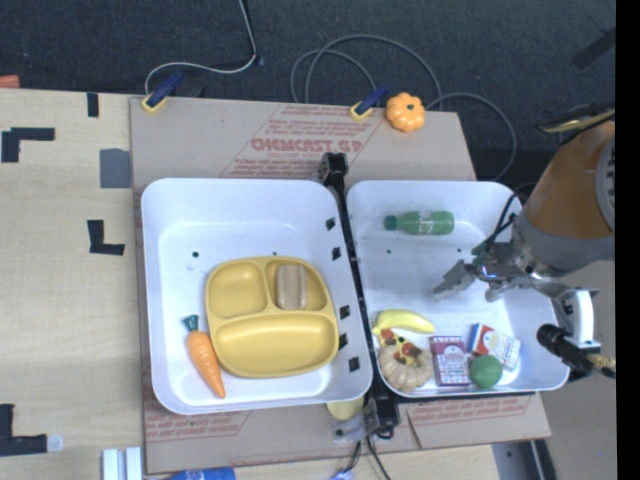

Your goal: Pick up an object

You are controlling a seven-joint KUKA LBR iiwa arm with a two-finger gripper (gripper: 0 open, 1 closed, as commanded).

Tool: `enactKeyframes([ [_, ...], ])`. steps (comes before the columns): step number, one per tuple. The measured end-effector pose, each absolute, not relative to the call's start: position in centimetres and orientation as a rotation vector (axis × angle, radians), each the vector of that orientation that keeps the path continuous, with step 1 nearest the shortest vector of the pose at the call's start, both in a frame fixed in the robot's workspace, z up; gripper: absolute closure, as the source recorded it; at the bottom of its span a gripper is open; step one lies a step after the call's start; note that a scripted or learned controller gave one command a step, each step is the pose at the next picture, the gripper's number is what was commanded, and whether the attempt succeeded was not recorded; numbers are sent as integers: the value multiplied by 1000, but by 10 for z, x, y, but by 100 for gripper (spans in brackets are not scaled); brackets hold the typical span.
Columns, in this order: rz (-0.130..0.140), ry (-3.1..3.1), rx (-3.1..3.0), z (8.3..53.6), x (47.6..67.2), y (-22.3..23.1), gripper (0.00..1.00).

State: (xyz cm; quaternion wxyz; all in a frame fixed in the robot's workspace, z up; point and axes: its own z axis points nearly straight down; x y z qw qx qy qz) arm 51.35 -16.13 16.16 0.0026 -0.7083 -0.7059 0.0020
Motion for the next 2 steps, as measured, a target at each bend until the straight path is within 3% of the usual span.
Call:
enactKeyframes([
  [1, -4, -2231, -2213, 204, 542, -74, 0],
  [2, 14, -2208, -2219, 114, 483, -106, 0],
])
